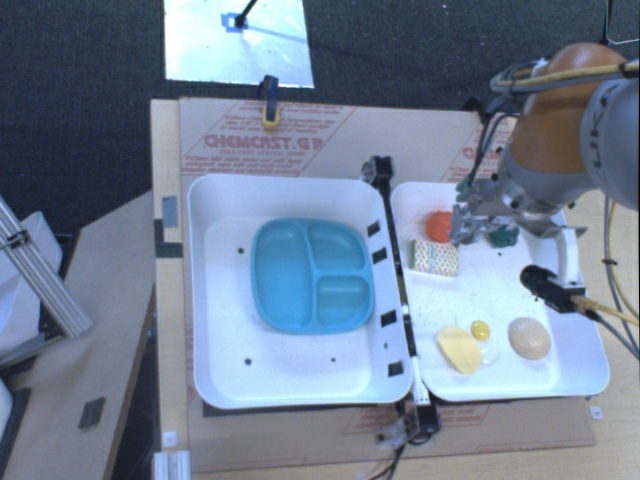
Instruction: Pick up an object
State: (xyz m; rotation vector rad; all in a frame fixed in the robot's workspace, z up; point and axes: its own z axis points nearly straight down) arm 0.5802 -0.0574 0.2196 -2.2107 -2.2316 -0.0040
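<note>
The arm (pixel 565 118) reached in from the right over the two white bins. The left bin (pixel 215 298) held one blue divided plate (pixel 310 275). The right bin (pixel 590 363) held the small things: one orange-red ball (pixel 438 225) at the far left, one patterned block (pixel 435 258) just near of it, one dark green piece (pixel 503 235) to the right, one beige egg-shaped thing (pixel 529 337) at the near right, one yellow slice (pixel 459 349) and one small yellow ball (pixel 480 329) beside it.

The gripper (pixel 466 230) hung low at the ball's right side, touching or nearly so. Whether its fingers were parted or clenched could not be told, and nothing showed between them. By that look the pick was not yet done: the ball, the likely target, lay in the bin, with grasp and lift left.
</note>
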